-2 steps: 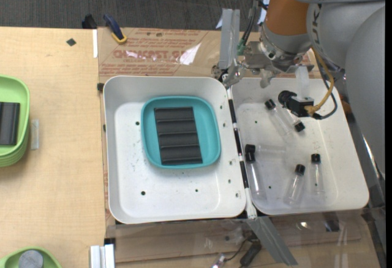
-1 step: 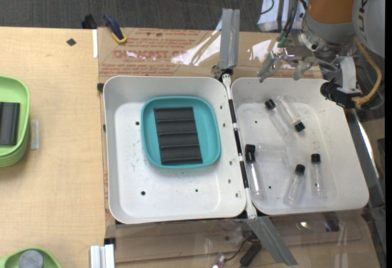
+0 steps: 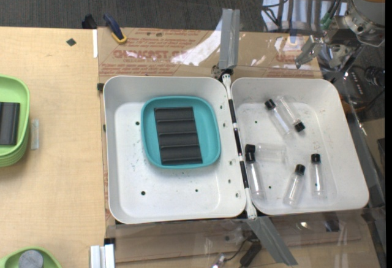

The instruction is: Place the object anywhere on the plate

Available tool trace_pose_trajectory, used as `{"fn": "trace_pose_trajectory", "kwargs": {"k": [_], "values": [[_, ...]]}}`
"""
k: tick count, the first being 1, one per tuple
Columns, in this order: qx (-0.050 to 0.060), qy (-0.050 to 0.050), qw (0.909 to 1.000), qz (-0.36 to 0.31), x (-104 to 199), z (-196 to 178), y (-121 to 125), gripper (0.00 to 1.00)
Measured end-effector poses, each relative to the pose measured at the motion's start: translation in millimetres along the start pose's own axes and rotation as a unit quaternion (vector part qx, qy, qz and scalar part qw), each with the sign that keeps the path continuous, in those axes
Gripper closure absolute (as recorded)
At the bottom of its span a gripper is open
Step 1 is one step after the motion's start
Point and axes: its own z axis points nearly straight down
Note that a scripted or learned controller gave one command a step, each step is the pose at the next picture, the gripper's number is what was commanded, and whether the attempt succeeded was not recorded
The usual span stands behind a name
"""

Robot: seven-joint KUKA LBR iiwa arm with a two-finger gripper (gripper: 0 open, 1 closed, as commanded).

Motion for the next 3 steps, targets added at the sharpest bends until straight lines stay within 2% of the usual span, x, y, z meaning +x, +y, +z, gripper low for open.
{"fn": "trace_pose_trajectory", "kwargs": {"k": [2, 3], "values": [[0.000, 0.000, 0.9983, 0.058, -85.2, -127.9, -4.1, 0.00], [0.001, 0.000, 0.9919, 0.127, -80.9, -137.7, -3.6, 0.00]]}}
